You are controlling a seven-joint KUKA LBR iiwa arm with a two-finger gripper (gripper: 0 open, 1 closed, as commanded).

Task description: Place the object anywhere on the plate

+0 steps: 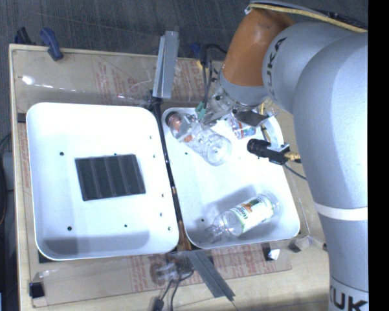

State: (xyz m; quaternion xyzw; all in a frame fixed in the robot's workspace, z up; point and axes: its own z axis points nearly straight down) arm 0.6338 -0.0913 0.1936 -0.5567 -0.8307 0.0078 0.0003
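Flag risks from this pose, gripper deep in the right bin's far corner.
1. The gripper works among several clear bottles bunched in the corner; it may grab two or slip off.
2. The dark plate lies in the left bin, across the divider: a weak grasp could drop en route.

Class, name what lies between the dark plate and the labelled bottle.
In the camera view: bare bin floor, then the bins' adjoining rims between the plate and bottle.
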